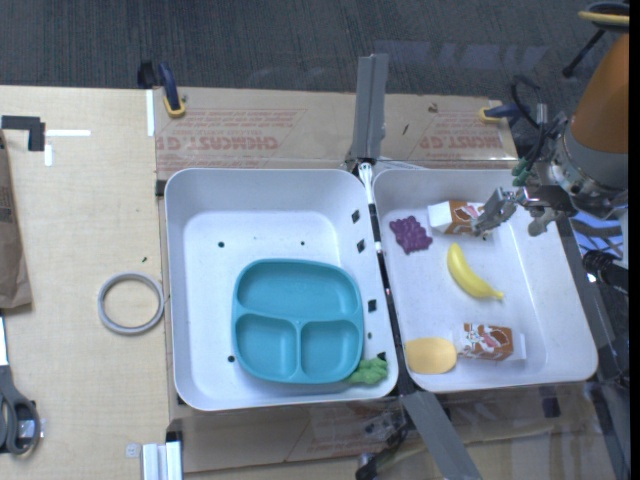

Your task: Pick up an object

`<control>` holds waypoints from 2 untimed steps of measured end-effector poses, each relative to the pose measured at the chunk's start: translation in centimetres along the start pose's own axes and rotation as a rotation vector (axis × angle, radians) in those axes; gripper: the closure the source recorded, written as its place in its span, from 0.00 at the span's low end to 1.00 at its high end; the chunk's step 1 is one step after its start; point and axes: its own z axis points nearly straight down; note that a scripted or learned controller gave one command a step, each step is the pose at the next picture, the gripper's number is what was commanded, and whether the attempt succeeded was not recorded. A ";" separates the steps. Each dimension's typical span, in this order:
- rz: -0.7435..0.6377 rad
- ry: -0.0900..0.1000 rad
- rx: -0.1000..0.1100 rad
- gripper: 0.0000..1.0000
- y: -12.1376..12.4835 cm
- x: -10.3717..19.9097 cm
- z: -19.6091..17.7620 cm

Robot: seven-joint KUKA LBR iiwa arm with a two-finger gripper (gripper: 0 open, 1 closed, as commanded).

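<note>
The right bin [560,298] holds a purple bunch of grapes [410,233], a yellow banana [471,273], a yellow-orange round fruit [431,355] and two small brown-and-white cartons, one at the back [452,216] and one at the front [490,342]. My gripper [517,216] hangs over the back right of this bin, just right of the back carton. It is open and nothing sits between its fingers [493,213]. The left finger is close to the carton's right end; whether they touch I cannot tell.
The left bin [200,268] bears a teal divided plate [297,320] with a green leafy item [369,371] at its front right corner. A grey ring [130,302] and scissors [15,418] lie on the bench to the left. A metal post [370,108] stands behind the bins.
</note>
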 end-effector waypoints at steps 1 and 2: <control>0.032 0.001 -0.001 0.00 -1.9 1.3 10.5; -0.145 0.000 -0.004 0.00 -3.7 6.4 5.6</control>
